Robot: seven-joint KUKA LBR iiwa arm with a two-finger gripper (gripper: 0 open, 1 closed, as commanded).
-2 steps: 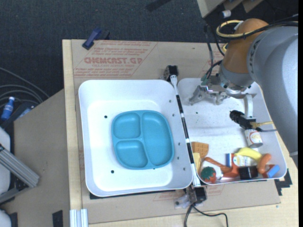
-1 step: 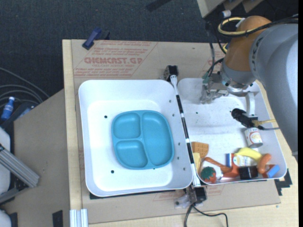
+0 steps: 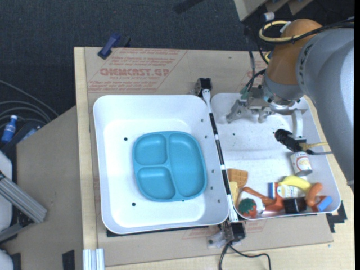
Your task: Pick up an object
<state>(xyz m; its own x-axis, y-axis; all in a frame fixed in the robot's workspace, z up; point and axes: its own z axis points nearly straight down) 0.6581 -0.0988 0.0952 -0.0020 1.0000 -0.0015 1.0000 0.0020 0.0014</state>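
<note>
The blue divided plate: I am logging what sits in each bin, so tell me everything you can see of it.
The blue divided plate is a rounded rectangle of light blue, plastic-looking, with raised ridges splitting it into three compartments: two smaller ones on the view's left, one long one on the right. It lies flat, slightly rotated, near the middle of the left white bin, touching only the bin's floor. Nothing is in it.

the grey arm reaches in from the right, orange-banded wrist bent down, pincer (image 3: 249, 110) hanging low.
</note>
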